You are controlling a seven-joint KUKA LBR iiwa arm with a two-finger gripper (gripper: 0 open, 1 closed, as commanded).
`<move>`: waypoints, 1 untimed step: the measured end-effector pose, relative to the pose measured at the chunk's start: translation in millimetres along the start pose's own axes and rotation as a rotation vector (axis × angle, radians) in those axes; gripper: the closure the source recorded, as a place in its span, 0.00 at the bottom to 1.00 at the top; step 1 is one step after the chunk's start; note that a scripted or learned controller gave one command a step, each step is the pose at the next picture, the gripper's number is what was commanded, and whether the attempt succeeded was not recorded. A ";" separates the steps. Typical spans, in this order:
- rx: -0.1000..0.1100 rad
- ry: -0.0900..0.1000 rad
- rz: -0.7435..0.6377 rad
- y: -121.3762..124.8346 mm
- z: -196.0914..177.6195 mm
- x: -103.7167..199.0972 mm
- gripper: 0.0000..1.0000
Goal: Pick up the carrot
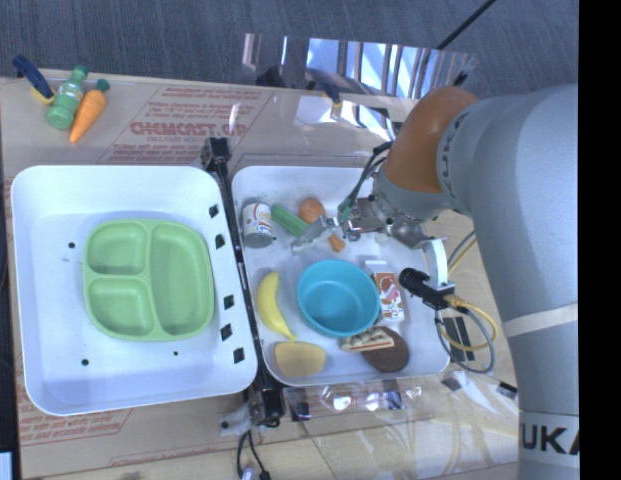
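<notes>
The grey arm's gripper (328, 230) is hovering, jaw state untellable, with the small orange carrot (311, 211) lying just beyond it.

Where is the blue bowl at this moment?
The blue bowl sits in the right bin, between the banana and a small carton.

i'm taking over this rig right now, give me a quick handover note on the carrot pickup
Pincer: low in the right bin, near its back edge, just above the blue bowl. Whether it is open or shut cannot be told from this view.
Carrot: an orange piece with a green top lies in the right bin beside the can, right at the pincer. A second carrot lies on the bench outside the bins, far left corner.
Done: the arm has reached the carrot in the bin.
Left: a confirmed grip and the lift; nothing is visibly held.
</notes>
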State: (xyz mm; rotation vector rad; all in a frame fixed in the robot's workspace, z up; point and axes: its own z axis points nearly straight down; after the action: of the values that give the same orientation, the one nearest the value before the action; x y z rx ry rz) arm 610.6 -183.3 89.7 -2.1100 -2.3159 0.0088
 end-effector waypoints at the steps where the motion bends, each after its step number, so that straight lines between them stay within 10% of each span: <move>1: -0.007 -0.004 -0.090 42.1 -4.2 -10.4 0.00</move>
State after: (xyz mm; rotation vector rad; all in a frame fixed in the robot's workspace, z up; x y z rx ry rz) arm 653.5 -189.7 93.4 -2.0083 -2.4145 0.0038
